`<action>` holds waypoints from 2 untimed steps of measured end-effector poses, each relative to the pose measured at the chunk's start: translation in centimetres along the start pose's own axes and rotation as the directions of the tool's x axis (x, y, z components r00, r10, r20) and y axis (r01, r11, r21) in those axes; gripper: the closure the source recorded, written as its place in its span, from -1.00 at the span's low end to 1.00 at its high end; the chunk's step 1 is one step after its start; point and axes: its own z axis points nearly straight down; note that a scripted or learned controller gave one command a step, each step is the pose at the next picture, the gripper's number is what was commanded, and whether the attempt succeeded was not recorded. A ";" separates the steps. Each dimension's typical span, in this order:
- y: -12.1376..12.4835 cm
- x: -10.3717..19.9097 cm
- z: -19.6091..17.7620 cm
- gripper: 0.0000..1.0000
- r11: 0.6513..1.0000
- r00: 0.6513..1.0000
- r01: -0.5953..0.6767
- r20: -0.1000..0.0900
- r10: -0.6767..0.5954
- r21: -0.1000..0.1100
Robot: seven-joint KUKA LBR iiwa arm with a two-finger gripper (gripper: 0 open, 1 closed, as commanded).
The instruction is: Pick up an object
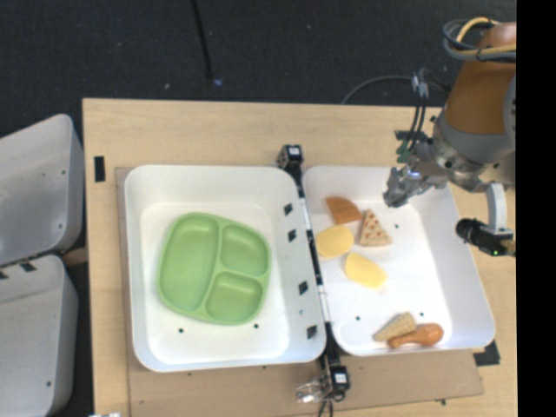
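A wooden bench (104, 137) carries two shallow white bins side by side, seen from above at a slant. The left bin (143, 337) holds a green divided plate (214, 269) with three compartments, lying flat near its middle. The right bin (452, 294), the landmark here, holds the small toy foods from which one is to be picked.

The grey arm (473, 102), its orange band uppermost, reaches over the right bin's far right corner, with the gripper (398, 189) hanging above the bin's upper area, just right of the food cluster. Its fingers are too small and dark to read, so whether they are spread or closed cannot be told; nothing is seen between them.

Toward the right bin's upper left lie a brown bread-like piece (343, 209) and a pizza wedge (373, 230), close together. Below them, nearer the bin's centre, sit two yellow rounded pieces (334, 241) (366, 271), the upper one almost touching the bread. At the bin's near edge a tan wedge (395, 326) rests against an orange sausage-shaped piece (419, 337).

The pizza wedge, nearest the gripper, is probably light, hard plastic and likely slick; gripping across its two straight sides near the wide end seems safest. Its thickness is hard to judge from this angle.
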 end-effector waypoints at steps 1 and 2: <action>0.1 -0.2 -3.6 1.00 1.000 1.000 0.008 0.000 -0.008 0.000; -1.5 4.7 -3.8 1.00 1.000 1.000 0.014 -0.003 -0.014 0.005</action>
